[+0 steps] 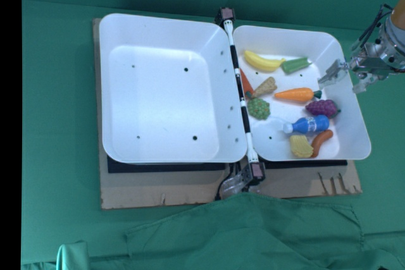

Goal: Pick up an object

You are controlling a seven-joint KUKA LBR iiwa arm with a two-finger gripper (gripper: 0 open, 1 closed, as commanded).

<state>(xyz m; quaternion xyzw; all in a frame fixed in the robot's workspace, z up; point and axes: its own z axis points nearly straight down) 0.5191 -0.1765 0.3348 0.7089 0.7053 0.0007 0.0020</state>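
Observation:
The right bin [358, 147] holds several toy foods: a yellow banana [262, 61], a green pod [295, 64], an orange carrot [296, 95], purple grapes [321, 107], a blue bottle [307, 125], a yellow piece [300, 147], a red sausage [322, 140], a green cluster [258, 109], a tan cone [265, 86] and a red-orange piece [245, 81]. My gripper [346, 79] hovers over the bin's right rim, above and to the right of the carrot and grapes. It is open, and nothing sits between its fingers.
The left bin [158, 22] lies beside the right one, split from it by a black-and-white divider bar [239, 82]. Both bins rest on cardboard [158, 196] over green cloth. Rumpled cloth [253, 231] bunches up at the front.

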